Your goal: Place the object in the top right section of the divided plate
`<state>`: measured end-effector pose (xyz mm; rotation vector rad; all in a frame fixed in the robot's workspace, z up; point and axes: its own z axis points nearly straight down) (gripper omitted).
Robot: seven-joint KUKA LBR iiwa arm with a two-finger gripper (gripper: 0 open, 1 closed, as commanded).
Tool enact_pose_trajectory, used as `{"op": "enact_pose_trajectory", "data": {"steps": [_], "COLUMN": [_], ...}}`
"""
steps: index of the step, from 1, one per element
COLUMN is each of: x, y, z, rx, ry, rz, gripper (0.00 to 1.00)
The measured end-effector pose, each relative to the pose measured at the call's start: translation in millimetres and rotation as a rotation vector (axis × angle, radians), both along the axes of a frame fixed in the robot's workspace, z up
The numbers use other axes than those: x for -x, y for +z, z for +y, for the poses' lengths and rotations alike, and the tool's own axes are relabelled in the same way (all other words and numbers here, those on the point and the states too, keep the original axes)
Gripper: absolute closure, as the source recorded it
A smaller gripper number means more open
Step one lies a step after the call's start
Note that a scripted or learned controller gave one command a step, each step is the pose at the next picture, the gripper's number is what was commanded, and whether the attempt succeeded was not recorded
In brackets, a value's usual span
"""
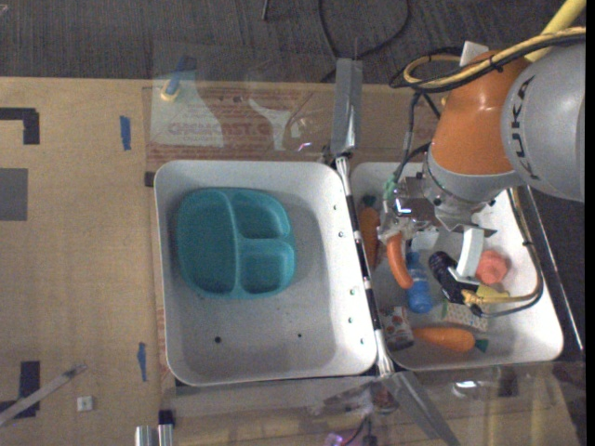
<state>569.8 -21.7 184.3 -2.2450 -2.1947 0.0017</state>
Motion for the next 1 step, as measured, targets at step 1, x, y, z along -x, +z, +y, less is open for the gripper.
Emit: {"op": "enact_pose_trajectory", "data": {"steps": [1], "x": [-5.6], "y": [0.4], "z": [80.6], "rx": [0.0], "ry": [0.156], "rz": [-0.004], "gripper": [1.0]}}
